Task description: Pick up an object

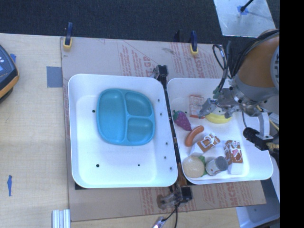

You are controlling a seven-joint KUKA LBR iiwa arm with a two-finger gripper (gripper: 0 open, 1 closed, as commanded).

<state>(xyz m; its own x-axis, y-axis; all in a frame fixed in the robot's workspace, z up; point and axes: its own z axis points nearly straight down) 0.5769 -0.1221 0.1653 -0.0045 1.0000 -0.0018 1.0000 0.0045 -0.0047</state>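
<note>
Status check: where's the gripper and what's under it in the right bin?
Gripper low over right bin, above yellow banana; nothing seen held. Hot dog, purple eggplant, small cartons crowd close. Blue divided plate sits in left bin.

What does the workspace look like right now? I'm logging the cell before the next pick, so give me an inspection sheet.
Surface: cardboard sheet on a wooden bench, held by two clamps; two white bins side by side.
Job's things: right bin holds a banana, sausage, purple piece, small cartons, a round bun.
Clutter: blue divided plate in the left bin.
Grippers: gripper low over the banana, holding nothing visible.
Cables: black cables on the arm.
Surroundings: dark floor, device at left.
</note>
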